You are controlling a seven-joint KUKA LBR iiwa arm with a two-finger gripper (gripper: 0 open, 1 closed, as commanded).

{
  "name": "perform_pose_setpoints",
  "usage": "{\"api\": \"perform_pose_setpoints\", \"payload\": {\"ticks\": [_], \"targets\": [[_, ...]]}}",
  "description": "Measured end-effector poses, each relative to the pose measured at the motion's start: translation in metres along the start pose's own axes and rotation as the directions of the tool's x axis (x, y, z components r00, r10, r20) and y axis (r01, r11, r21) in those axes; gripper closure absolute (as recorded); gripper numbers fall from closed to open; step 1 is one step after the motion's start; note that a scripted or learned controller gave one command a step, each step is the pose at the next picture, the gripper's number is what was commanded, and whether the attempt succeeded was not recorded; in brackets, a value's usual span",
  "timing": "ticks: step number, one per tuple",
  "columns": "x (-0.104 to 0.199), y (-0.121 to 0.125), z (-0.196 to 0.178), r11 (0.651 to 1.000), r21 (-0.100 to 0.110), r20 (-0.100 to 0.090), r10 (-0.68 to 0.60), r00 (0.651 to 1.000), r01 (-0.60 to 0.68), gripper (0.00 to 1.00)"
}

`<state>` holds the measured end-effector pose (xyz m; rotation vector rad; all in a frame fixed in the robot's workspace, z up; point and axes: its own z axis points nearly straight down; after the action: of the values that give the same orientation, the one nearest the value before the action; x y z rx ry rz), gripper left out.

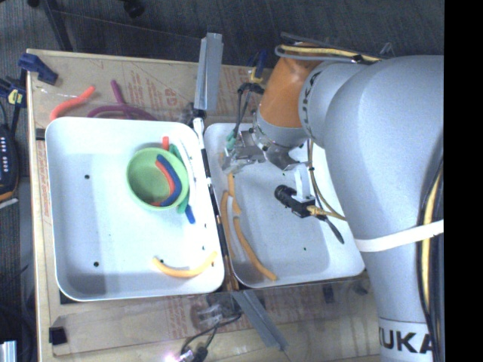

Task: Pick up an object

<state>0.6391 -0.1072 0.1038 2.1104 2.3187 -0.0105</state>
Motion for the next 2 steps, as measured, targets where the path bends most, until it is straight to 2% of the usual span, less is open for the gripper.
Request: {"api": "perform_pose_setpoints", "payload": {"ticks": [1,2], "targets": [[-0.002,0.000,-0.001,1.000,0.000,0.004,0.002,1.000,-0.002,0.00],[-0.001,0.000,-0.011,1.000,0.000,0.003,-0.002,1.000,0.002,1.00]]}}
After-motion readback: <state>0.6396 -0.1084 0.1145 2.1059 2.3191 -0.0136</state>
